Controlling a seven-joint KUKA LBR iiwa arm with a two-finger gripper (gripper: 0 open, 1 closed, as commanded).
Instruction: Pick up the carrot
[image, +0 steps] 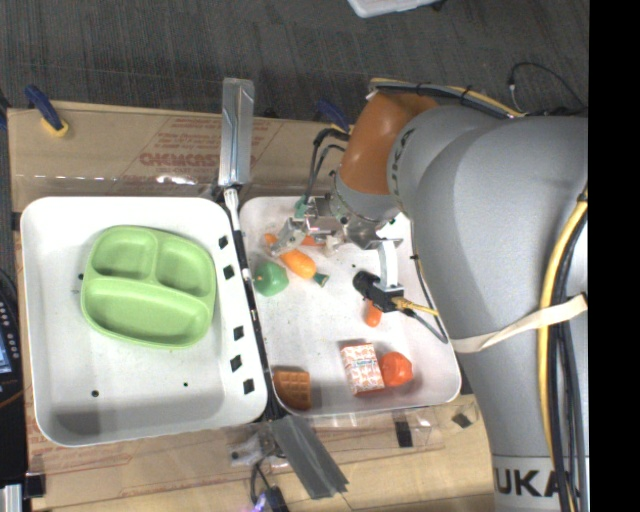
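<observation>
The grey arm (500, 220) overhangs the right bin (330, 400); the pincer (312, 228), its spread unreadable, should be centred on the carrot (297, 263), apparently at its 7 o'clock.

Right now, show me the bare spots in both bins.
Left bin: bare floor below the green plate. Right bin: a bare patch mid-floor, between the carrot, carton and bread. Crowded around the gripper.

even, fairly bright overhead light; the white bins (130, 410) look slightly washed out with mild glare. soft shadows lie under the arm (500, 220). small details are grainy and softly blurred.
</observation>
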